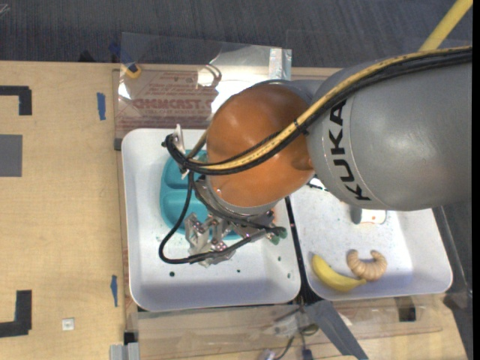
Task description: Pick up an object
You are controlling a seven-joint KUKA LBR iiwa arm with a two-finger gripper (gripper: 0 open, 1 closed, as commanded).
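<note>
Two shallow white bins sit side by side, and the claw (214,240) hangs low in the left bin (142,223) beside a teal plastic tray (174,190), seemingly mid-reach; whether it has closed I cannot tell, so next comes a firm grip before lifting.

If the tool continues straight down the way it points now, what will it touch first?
Most likely the floor of the left bin. The tool points down into that bin, just right of the teal object, which lies partly under the arm. Depth is unclear, so it might brush the teal object's edge first.
</note>
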